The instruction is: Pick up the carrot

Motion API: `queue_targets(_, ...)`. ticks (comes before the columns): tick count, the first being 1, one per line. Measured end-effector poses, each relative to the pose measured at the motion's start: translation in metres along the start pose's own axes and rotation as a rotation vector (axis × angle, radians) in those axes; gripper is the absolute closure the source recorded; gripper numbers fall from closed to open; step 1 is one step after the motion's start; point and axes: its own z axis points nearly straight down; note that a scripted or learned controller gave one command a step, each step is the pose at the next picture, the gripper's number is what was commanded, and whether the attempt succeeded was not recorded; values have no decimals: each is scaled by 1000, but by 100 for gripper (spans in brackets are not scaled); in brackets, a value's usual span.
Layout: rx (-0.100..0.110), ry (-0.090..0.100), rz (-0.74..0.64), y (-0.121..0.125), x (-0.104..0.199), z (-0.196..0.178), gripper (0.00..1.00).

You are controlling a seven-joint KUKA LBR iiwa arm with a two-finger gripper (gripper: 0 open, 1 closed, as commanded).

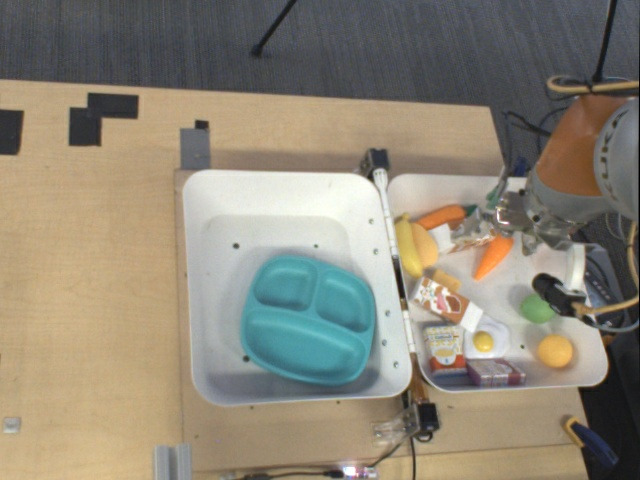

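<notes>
Tan bench (pixel 90 298) before grey carpet (pixel 150 18); end effector (pixel 500 218) near carrot (pixel 491 256), finger state unclear.

No text, label, brand name or number is readable. Three small packages near the front edge of the right bin (pixel 590 373) carry printing: a brown-and-white carton (pixel 446 303), a red-and-white box (pixel 444 348) and a purple packet (pixel 495 372), all too blurred to read.

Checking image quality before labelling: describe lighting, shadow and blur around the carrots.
Camera view: even, soft lighting, no glare on the right bin; faint shadows beneath both carrots; end effector area is slightly soft, its fingers hard to resolve.
</notes>
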Motion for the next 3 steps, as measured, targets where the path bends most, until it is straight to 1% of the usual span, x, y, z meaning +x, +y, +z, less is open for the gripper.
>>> queue_targets(1, -1, -1, 41, 0, -3, 1, 0)
queue_targets(3, -2, -3, 27, 0, -4, 1, 0)
